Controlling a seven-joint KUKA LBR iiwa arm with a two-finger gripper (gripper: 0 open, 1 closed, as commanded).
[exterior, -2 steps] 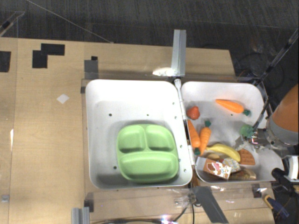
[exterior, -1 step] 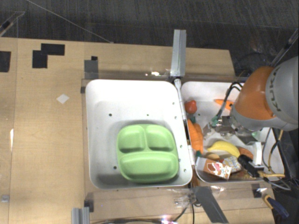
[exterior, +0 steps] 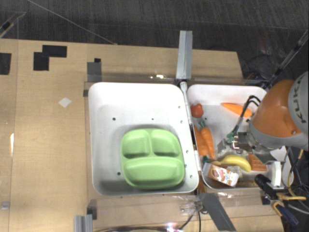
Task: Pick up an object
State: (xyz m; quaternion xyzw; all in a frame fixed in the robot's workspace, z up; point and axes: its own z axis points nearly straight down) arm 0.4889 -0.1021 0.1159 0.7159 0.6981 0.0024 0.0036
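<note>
in the right bin (exterior: 212, 96) the gripper (exterior: 237, 146) hung over a banana (exterior: 236, 162), finger state unclear; carton (exterior: 223, 175) print was unreadable

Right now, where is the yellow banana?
The yellow banana lies in the right-hand white bin, near its front edge, just under the grey arm's tool, with the orange carrot to its left and a small printed carton in front.
</note>
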